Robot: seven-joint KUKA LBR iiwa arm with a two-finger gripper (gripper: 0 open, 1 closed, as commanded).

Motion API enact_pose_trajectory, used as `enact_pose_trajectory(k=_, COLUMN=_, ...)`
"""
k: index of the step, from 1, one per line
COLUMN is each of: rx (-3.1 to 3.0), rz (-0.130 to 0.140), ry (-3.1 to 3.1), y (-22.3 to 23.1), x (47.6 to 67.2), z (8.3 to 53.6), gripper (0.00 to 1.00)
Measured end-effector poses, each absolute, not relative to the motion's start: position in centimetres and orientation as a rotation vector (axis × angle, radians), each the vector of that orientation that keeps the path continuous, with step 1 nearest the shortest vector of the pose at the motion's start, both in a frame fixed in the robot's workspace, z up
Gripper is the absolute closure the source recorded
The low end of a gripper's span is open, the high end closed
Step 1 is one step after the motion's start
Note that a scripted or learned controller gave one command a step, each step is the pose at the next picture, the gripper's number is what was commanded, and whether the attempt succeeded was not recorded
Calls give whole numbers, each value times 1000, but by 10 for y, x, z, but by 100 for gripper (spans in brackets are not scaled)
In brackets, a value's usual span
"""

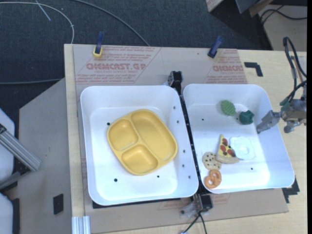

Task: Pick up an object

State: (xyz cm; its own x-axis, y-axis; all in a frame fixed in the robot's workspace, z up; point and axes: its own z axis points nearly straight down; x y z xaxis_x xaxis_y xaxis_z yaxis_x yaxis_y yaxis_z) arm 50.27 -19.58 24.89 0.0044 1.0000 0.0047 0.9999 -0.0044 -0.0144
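The right bin (278, 179) holds several small toy foods. A light green piece (227, 107) and a dark green piece (246, 116) lie near its back. A pizza slice (224, 149) leans against a white piece (242, 147) in the middle. Toward the front corner sit a cookie (210, 160) and a pretzel (212, 179). My gripper (277, 123) hangs over the right rim of this bin, right of the dark green piece, open with nothing between its fingers.
The left bin (92, 179) carries a yellow divided plate (142, 141). A black clamp (175, 78) sits at the back between the bins. Blue clips (99, 47) (215, 47) hold the cardboard sheet behind them. Cables hang at the far right.
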Motion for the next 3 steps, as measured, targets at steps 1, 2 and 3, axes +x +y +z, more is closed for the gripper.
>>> enact_pose_trajectory(k=1, rx=-2220, rz=0, ry=-2220, y=-195, x=505, z=256, gripper=0)
enact_pose_trajectory(k=2, rx=-2217, rz=3, ry=-2217, y=-194, x=508, z=213, gripper=0)
enact_pose_trajectory(k=3, rx=-2220, rz=0, ry=-2219, y=-193, x=501, z=170, gripper=0)
